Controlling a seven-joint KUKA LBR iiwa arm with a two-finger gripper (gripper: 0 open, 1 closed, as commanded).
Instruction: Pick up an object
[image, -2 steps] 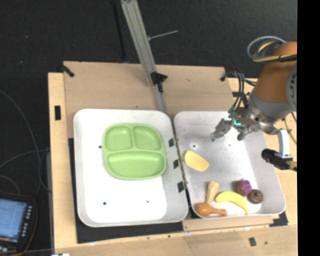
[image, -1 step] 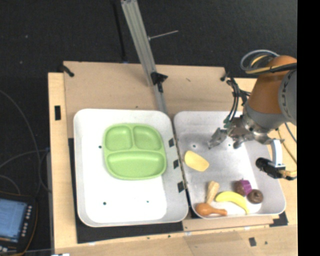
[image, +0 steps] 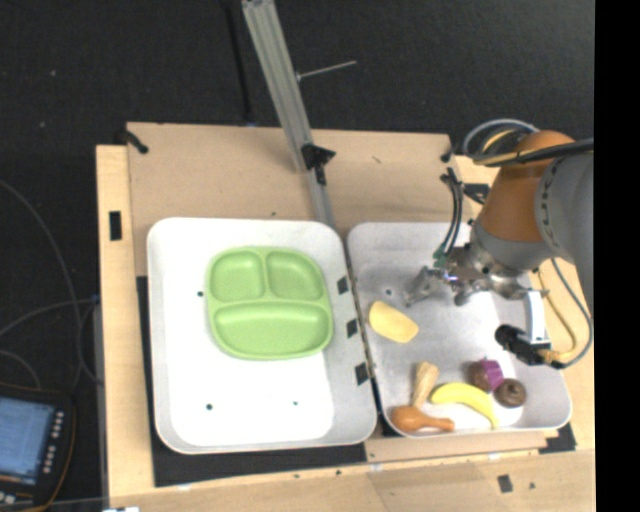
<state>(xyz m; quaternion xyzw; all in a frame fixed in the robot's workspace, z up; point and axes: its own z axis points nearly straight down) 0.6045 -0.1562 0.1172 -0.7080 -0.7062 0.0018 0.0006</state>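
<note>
Reaching in from the 3 o'clock side, I am positioning my arm (image: 525, 205) over the right bin (image: 400, 250). My gripper (image: 440, 283) is hanging over the upper half of that bin, above bare white floor. The camera is not showing whether my fingers are apart or together, so I cannot tell the state of the hand. Nothing is showing between the fingers.

The objects available for picking are lying in the right bin:
- A pale yellow wedge (image: 393, 322) is sitting at 7 o'clock from the gripper, near it but apart, close to the bin's left wall.
- A banana (image: 464, 400) is lying at 6 o'clock from the gripper, well apart, near the bin's lower edge.
- A tan stick-shaped piece (image: 424, 380) is standing just beside the banana at its 9 o'clock.
- An orange item (image: 421, 421) is lying at 7 o'clock from the banana, near the bin's lower rim.
- A purple item (image: 486, 374) and a dark brown round item (image: 512, 392) are sitting side by side at 2 o'clock from the banana.

The left bin (image: 180, 400) is carrying a green divided plate (image: 268, 303), lying flat in its upper half.
</note>
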